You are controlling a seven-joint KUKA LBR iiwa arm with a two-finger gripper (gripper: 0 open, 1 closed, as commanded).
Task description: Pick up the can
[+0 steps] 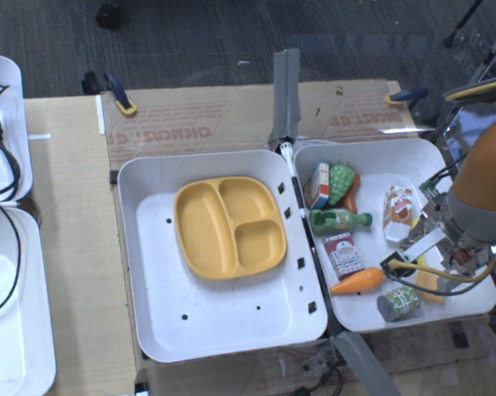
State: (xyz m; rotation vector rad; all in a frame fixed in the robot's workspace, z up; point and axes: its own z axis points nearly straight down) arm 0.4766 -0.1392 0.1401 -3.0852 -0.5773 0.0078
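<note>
The can (pixel 399 302) lies on its side near the front edge of the right bin (pixel 470 305); it has a green label and a grey end. The arm comes in from the right with its orange band over the bin's right wall. My gripper (pixel 454 258) hangs low over the bin's right part, a little behind and to the right of the can, with nothing seen in it. The wrist hides its tips.
In the right bin also lie a carrot (pixel 355 282), a red box (pixel 343 254), a green bottle (pixel 339 221), a small carton (pixel 319 185), a green toy (pixel 341 180), a white packet (pixel 400 206) and a yellow piece (pixel 426 280). A yellow divided plate (pixel 230 227) sits in the left bin (pixel 154 311).
</note>
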